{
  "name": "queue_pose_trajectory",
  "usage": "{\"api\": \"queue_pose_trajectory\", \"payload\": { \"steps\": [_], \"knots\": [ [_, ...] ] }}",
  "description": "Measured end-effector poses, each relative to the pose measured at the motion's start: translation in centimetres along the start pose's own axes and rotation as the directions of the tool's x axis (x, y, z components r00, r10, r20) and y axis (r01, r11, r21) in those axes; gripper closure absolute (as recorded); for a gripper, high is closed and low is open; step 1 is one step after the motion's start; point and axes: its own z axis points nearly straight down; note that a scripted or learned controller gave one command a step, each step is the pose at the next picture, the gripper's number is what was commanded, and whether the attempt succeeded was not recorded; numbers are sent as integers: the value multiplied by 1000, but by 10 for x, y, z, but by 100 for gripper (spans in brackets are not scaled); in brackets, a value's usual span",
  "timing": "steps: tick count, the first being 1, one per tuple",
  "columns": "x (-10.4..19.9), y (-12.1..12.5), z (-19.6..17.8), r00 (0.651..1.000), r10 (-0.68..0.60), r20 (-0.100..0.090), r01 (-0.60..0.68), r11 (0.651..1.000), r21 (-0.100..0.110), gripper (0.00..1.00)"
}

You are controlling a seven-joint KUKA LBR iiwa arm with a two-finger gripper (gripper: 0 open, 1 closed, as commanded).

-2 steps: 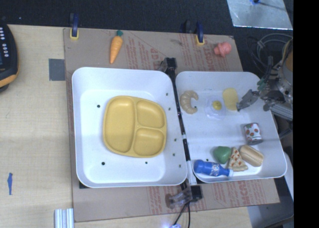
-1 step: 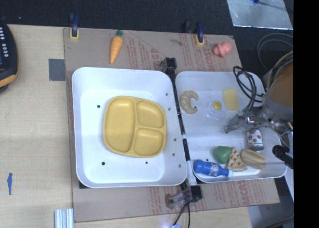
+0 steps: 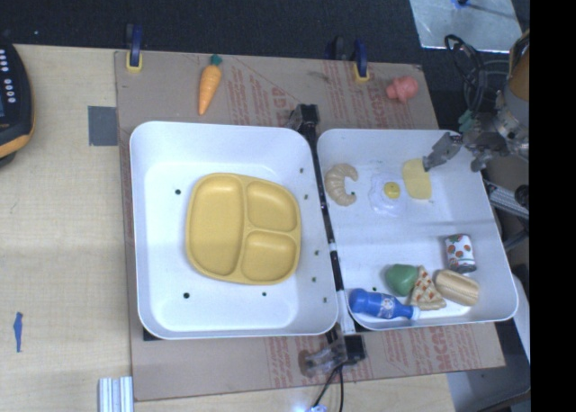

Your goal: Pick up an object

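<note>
Overhead, the tool (image 3: 447, 151) is hung at the right bin's (image 3: 360, 239) far edge, just beside a yellow block (image 3: 417, 179); nothing is gripped, and its spread cannot be told; other toys are heaped at the near corner, so this block is judged the easier pick.
</note>
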Motion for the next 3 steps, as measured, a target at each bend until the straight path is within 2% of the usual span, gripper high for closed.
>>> {"api": "queue_pose_trajectory", "payload": {
  "steps": [1,2,3],
  "knots": [
    [40,34,101,1000,-1,-6,1,1000,18,0],
    [20,23,96,1000,6,-5,-5,1000,18,0],
    [-2,38,-27,1000,5,1,-5,1000,1,0]
  ]
}}
